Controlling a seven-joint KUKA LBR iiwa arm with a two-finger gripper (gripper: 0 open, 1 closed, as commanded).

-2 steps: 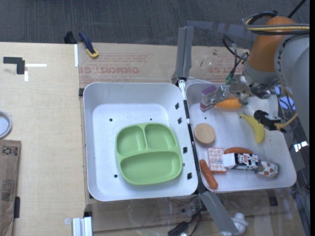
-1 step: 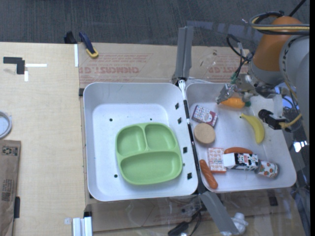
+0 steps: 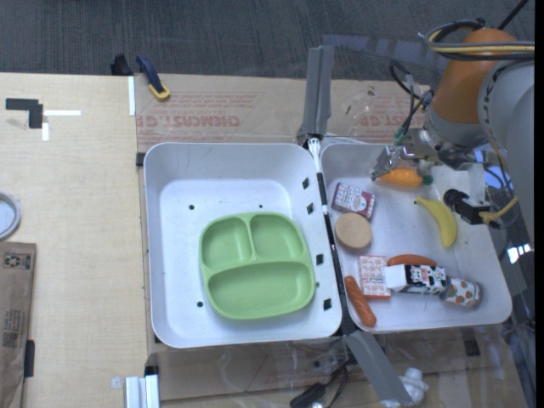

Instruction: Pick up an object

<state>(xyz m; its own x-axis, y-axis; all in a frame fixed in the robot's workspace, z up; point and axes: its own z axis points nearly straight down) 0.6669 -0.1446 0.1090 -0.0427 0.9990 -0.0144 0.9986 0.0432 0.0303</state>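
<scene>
Nearest the lens, at 6 o'clock of the right bin (image 3: 501, 308), lie a carrot-like orange stick (image 3: 360, 302), a red-and-white packet (image 3: 373, 276), a red sausage (image 3: 410, 262) and a black-and-white carton (image 3: 418, 278) ending in a spotted piece (image 3: 461, 292); these touch or overlap one another in 1 cluster. Toward the bin's middle sits a tan round disc (image 3: 354, 231), with a small pink box (image 3: 354, 200) just beside it at 12 o'clock. A banana (image 3: 439, 219) lies at 3 o'clock of the disc, apart from it. The left bin (image 3: 161, 253) holds 1 green 3-section tray (image 3: 257, 264), flat near its centre. On the bench beyond the bins, at 11 o'clock, rests a blue-and-yellow clamp (image 3: 151, 78). The arm reaches in at 2 o'clock, and its gripper (image 3: 398, 158) sits low at the far end of the right bin, right over an orange fruit-like piece (image 3: 400, 178). That piece touches, or nearly touches, the metal tip, but I cannot tell whether the hand is spread or pinched, since the wrist and cables hide it. As a judgement, the approach looks done and the chosen thing seems to be the orange piece; whether it is grasped cannot be confirmed. The lift clear of the bin is left, and every other object lies untouched on the floor.
</scene>
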